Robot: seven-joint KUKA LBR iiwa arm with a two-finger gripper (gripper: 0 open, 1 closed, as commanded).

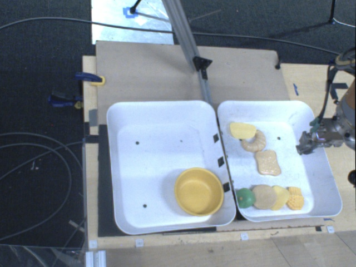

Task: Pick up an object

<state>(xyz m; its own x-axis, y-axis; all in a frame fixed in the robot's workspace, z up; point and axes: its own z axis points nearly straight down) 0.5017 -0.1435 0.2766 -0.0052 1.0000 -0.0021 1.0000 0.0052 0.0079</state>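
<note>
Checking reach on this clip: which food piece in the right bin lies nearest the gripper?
The flat tan slice mid-bin, closest to the gripper; the others lie farther left or along the front wall.

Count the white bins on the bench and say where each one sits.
2. The left bin holds a yellow bowl. The right bin touches it and holds small food-shaped pieces; the pincer hangs over its right rim.

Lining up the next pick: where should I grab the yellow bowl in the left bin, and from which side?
Grip the yellow bowl by its rim, coming straight down with one finger inside. It sits upright and open. Take the left edge: the right edge crowds the bin wall.
</note>
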